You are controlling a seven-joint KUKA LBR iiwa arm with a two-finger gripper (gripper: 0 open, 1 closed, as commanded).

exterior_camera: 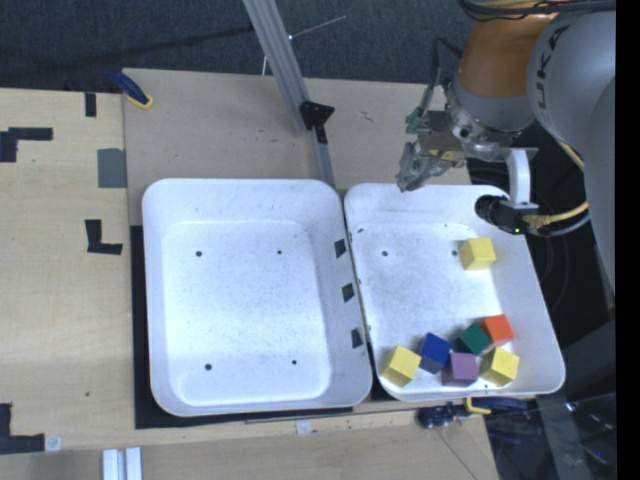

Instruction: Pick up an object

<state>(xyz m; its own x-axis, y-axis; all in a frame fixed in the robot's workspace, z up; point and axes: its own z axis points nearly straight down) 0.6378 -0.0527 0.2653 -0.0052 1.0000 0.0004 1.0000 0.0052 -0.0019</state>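
Note:
My gripper [412, 175] hangs over the far rim of the right bin [420, 268], well above the blocks, its fingertips close together with nothing between them. A yellow block [478, 253] lies alone near the bin's right wall. Along the near edge sits a cluster: a yellow block [402, 365], a blue block [435, 351], a purple block [462, 367], a green block [474, 340], an orange block [497, 327] and another yellow block [502, 366].
The left bin [240, 298] sits beside the right one, sharing a raised divider. A slanted metal rail [285, 58] crosses the bench behind the bins. Black cable and a connector [500, 211] hang by the right bin's far right corner.

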